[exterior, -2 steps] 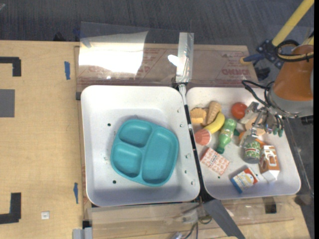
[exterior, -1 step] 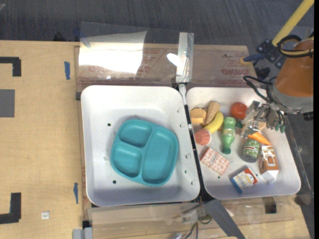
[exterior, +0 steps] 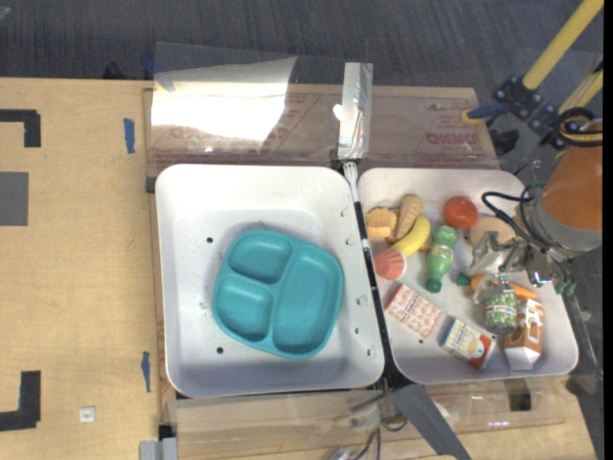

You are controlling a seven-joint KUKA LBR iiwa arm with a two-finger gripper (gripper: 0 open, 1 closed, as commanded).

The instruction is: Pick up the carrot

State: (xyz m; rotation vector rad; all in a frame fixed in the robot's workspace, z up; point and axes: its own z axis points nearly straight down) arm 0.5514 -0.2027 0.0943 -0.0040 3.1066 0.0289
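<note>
Light wooden bench (exterior: 67,286), 2 shallow white bins side by side, left bin (exterior: 182,199), right bin (exterior: 565,353)

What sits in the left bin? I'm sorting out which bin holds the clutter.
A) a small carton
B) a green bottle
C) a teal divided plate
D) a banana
C: the teal divided plate lies alone in the left bin, while the banana, green bottle and small carton all lie in the right bin.
</note>
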